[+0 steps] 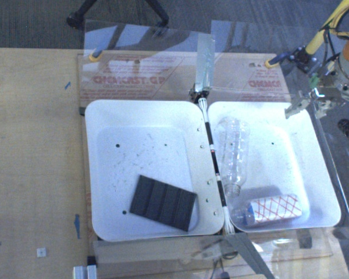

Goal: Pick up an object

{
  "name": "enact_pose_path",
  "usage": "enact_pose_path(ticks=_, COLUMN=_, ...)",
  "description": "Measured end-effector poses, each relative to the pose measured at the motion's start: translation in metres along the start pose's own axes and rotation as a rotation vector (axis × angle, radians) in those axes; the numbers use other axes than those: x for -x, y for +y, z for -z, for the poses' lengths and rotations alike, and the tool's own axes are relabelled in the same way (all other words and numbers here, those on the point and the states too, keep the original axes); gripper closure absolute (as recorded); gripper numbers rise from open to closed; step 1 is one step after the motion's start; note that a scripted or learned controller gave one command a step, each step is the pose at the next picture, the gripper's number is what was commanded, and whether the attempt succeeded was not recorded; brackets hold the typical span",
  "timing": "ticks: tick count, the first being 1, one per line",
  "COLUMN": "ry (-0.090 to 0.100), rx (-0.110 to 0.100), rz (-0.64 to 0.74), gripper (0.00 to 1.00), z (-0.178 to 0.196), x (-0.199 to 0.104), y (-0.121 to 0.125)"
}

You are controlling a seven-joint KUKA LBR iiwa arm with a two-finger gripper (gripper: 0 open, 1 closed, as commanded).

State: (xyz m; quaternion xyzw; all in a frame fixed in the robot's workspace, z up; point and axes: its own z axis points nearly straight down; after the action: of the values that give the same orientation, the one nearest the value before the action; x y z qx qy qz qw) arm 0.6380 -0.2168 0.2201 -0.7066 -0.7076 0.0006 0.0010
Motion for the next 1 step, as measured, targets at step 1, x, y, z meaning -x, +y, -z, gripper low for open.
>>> enact_pose_path(ticks=1, ry=-0.001, rx=0.0, rz=-0.005, gripper=0.0, z=-0.0586, x=0.0074, y=-0.0668)
